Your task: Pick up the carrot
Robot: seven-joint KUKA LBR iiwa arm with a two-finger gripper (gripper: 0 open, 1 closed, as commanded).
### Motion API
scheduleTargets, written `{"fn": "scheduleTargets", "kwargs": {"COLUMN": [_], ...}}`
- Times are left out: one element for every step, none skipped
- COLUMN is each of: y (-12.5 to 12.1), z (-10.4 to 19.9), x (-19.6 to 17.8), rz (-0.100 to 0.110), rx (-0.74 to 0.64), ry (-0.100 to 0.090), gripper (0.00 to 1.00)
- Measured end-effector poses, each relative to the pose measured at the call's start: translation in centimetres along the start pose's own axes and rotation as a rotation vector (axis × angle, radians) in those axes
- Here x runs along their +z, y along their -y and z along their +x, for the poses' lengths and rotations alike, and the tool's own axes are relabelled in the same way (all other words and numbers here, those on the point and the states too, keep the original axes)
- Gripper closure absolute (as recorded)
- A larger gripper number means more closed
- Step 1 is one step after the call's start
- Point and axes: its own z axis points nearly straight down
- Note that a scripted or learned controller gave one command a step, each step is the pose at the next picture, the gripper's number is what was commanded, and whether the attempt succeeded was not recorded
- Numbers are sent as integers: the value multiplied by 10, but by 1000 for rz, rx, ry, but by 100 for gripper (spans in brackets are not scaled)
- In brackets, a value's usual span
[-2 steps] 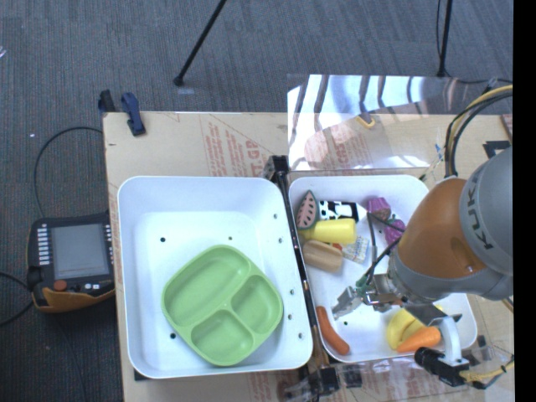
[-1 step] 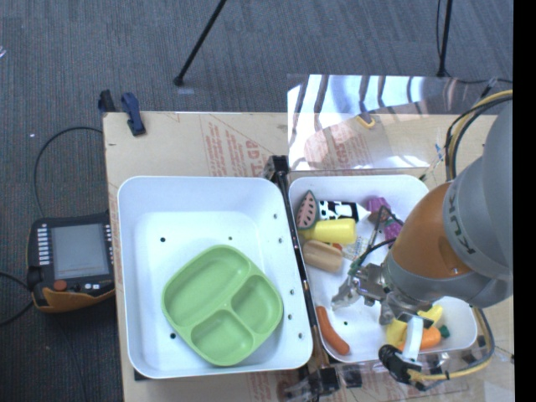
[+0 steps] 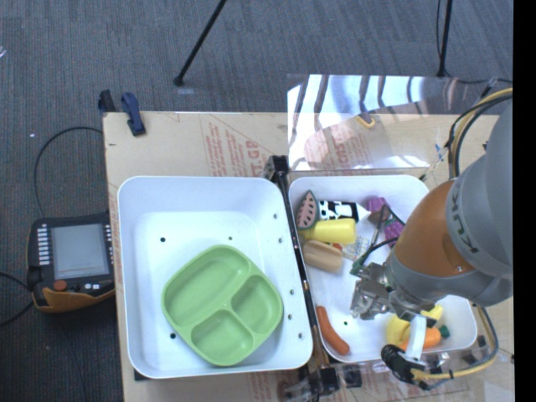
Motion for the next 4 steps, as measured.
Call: {"fn": "scheduleTargets", "kwargs": {"y": [25,26,17,-10], "z": [65,64,41,-27], "x": [-93,-92,-92,-52], "rz": [-12,-10,-10,-8], "rx": [231,231,310,271], "ry": [0,2,1,2], "gripper": [100,0,0,0]}}
